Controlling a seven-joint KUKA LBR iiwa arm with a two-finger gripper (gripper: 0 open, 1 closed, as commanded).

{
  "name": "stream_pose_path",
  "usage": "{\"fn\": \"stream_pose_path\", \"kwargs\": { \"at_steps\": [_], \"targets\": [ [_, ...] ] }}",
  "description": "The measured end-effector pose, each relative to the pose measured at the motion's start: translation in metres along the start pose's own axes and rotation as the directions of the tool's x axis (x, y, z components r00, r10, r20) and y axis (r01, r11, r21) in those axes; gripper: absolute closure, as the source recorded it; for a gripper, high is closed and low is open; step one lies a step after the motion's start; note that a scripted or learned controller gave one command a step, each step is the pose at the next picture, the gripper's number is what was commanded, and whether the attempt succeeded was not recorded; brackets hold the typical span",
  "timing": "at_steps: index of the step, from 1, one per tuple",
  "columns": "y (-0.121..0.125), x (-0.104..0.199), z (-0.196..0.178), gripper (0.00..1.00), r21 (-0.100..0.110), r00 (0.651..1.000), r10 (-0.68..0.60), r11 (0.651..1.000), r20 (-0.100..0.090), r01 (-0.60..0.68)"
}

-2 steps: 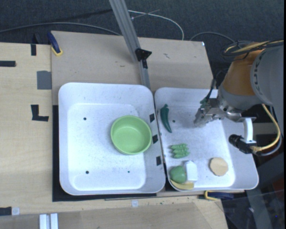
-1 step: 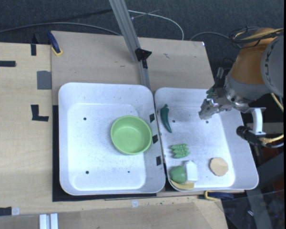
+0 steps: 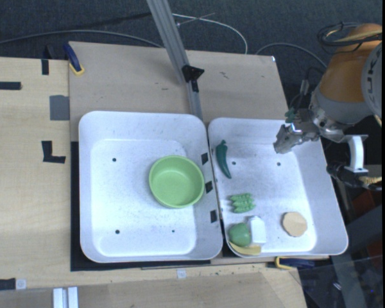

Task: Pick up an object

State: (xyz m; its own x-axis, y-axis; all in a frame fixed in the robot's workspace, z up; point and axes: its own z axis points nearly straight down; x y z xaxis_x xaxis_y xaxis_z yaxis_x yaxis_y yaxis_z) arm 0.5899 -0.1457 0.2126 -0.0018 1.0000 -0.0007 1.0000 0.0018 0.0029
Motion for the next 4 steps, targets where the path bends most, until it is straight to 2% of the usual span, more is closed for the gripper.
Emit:
{"fn": "stream_pose_path", "kwargs": {
  "at_steps": [1,2,3,4],
  "targets": [
    [0.01,0.047,-0.006,1.0,0.003,1.0,-0.005,1.0,-0.002,0.005],
    [0.004,0.096,-0.003,1.0,0.005,1.0,-0.004,1.0,-0.002,0.004],
    [0.012,0.153,-0.014,1.0,0.003,1.0,-0.006,1.0,-0.003,0.006],
    [0.006,0.205,-0.009,1.0,0.006,1.0,-0.005,1.0,-0.002,0.005]
  ]
}}
